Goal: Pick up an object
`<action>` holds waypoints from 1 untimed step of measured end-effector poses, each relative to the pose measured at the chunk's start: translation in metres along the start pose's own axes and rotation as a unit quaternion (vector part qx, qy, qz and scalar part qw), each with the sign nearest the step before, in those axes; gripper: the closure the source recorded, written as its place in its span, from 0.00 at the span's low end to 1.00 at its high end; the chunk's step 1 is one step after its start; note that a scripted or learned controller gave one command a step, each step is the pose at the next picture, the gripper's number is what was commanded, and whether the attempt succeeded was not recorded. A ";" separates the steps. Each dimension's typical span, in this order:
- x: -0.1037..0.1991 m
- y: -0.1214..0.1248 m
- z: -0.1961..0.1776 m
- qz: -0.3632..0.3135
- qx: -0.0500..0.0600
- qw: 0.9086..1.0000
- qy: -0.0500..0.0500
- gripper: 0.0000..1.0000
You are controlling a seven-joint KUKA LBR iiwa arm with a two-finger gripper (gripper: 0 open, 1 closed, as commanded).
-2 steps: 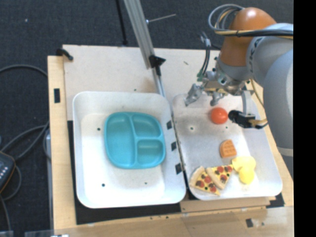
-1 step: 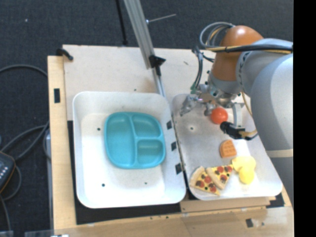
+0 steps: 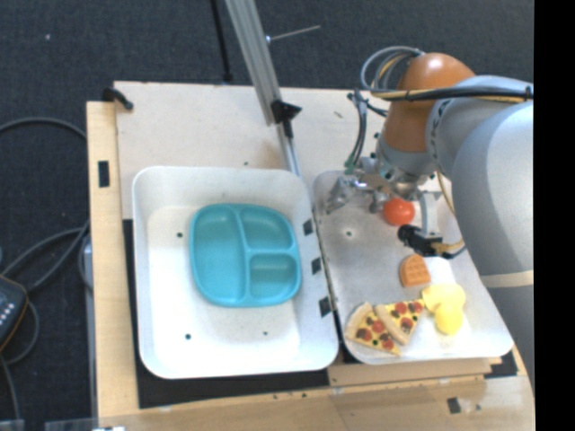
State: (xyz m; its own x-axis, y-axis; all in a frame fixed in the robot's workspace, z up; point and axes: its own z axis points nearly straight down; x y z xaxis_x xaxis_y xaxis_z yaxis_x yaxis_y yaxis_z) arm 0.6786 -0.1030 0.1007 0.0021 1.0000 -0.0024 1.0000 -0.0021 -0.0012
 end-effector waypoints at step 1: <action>-0.001 0.001 -0.013 0.000 -0.002 1.000 -0.001 1.00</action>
State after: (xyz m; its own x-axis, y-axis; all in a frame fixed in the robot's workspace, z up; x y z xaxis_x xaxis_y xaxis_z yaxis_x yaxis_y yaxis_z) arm 0.6799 -0.1042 0.1136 0.0031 1.0000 -0.0037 1.0000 -0.0031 0.0032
